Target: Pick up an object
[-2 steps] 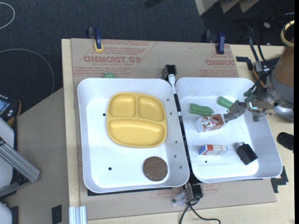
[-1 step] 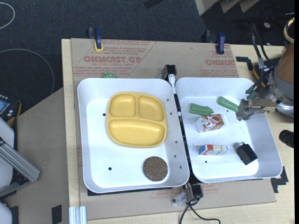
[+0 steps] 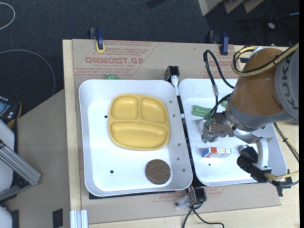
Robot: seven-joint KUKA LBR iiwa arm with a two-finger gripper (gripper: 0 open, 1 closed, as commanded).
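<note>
A small carton [image 3: 216, 152], red, white and blue, lies flat in the right bin [image 3: 223, 177], just below our claw [image 3: 210, 133]. We cannot tell the claw's state. We judge the flat cardboard could skid on the slick plastic. A green packet [image 3: 201, 111] lies just above the claw; the left bin [image 3: 95, 141] holds a yellow divided plate [image 3: 139, 121].

Tray [image 3: 139, 121], disc [image 3: 157, 171] in left bin [image 3: 90, 127].

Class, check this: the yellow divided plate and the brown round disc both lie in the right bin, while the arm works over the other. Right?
Wrong bin. The camera view shows the yellow divided plate and brown round disc in the left bin; the arm works over the right bin.
</note>
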